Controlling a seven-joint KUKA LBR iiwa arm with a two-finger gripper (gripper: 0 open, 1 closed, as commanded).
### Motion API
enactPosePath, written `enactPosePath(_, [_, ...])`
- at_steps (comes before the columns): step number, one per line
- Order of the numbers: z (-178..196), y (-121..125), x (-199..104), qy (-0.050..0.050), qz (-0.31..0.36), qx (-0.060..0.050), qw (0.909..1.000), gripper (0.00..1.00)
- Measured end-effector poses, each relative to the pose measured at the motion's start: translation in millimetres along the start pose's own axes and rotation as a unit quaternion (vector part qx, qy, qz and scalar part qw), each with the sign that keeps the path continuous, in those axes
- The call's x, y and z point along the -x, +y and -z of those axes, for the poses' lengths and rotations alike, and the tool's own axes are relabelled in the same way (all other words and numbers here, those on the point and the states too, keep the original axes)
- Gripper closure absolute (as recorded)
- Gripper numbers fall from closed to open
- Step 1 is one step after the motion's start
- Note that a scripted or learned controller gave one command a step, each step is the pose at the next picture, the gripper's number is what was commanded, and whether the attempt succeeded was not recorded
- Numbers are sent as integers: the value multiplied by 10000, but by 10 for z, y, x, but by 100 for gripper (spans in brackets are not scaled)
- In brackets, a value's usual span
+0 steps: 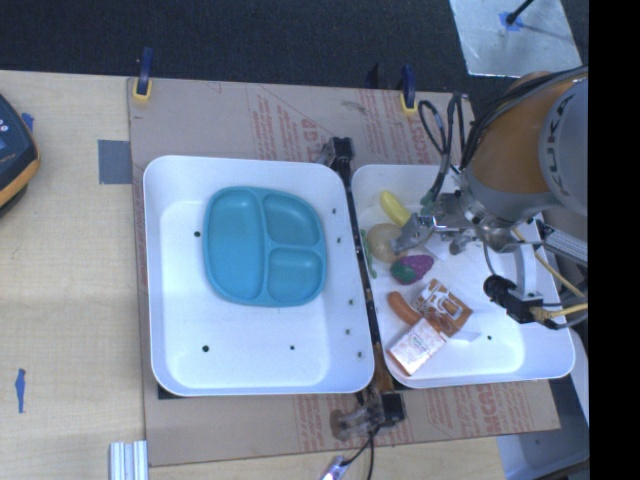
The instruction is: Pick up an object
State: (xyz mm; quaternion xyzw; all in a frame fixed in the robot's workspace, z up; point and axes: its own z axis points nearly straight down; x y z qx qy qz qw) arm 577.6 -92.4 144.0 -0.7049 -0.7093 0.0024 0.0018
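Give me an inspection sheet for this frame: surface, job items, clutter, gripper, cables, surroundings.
Surface: cardboard-covered bench bearing two white bins side by side, left bin and right bin.
Job's things: right bin holds a yellow piece, a pale round piece, a purple and green piece, a sausage, a brown snack packet and a white packet.
Clutter: teal divided plate in the left bin.
Gripper: gripper low over the right bin, beside the pale round piece; finger state unclear, nothing seen held.
Cables: black loops by the arm's wrist; wires at the near edge.
Surroundings: dark floor, yellow-edged device at left.
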Motion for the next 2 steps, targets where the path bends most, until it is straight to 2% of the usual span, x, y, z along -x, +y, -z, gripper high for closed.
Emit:
enactPosePath(1, [-531,-173,6,-1,-6,4,10000,0])
enactPosePath(2, [-427,-171,17,-11,3,0,10000,100])
